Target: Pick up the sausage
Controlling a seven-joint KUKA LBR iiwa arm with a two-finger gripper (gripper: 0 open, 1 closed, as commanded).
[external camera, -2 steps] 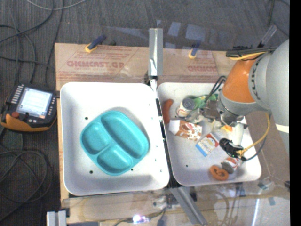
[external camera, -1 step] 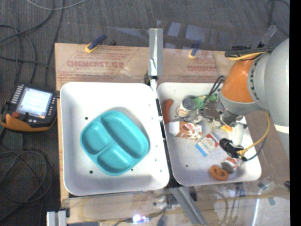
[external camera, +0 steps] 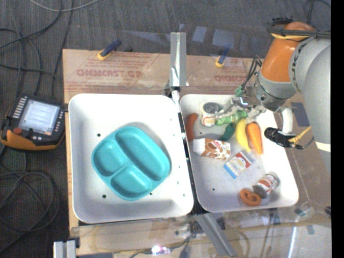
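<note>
- Hand (external camera: 240,107): at the upper middle of the right bin (external camera: 279,195), low over the cluster of items there; fingers lost in the clutter, so whether they are apart or together cannot be told.
- Sausage (external camera: 191,127): reddish-brown, lying lengthwise against the left wall of the right bin, upper left part of that bin, apart from the hand and not held.
- Round tin (external camera: 210,108): just right of the sausage's upper end, at the bin's top.
- Printed packet (external camera: 216,148): red and white, just right of the sausage's lower end.
- Green item (external camera: 229,129): below the hand, beside the banana.
- Banana (external camera: 242,135) and carrot (external camera: 255,137): side by side, right of centre in the bin.
- Blue and white carton (external camera: 238,164): mid bin, below the banana.
- Can (external camera: 267,184) and brown ring-shaped piece (external camera: 250,197): lower right corner of the bin, touching.
- Left bin (external camera: 80,198): holds a teal divided plate (external camera: 131,162).
- Arm (external camera: 301,63): grey with orange band, upper right of the frame.
- Counter (external camera: 123,74): cardboard-covered, under both bins.
- Pendant (external camera: 33,122): orange and black, with a lit screen, at the left edge of the frame.
</note>
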